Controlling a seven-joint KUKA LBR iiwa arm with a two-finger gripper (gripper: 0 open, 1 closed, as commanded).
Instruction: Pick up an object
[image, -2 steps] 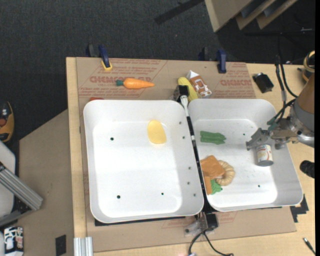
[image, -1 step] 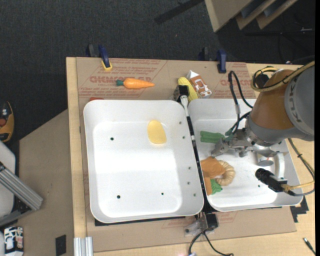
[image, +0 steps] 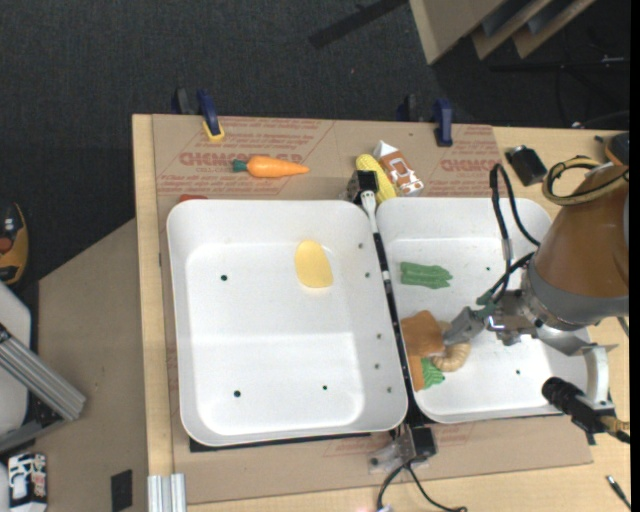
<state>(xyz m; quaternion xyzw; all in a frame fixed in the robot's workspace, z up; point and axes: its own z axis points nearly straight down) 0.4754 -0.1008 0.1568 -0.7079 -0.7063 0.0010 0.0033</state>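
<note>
Over the right bin (image: 520, 400), seen from the fixed camera above, the gripper (image: 462, 330) is down low against a cluster of an orange-brown piece (image: 420, 332), a tan piece (image: 453, 358) and a small green item (image: 431, 374). Whether it is released or clenched I cannot tell. Nothing looks lifted, so the pick is likely not yet done. A green toy (image: 426, 274) lies nearby; a yellow object (image: 314, 265) sits in the left bin (image: 200, 330).
</note>
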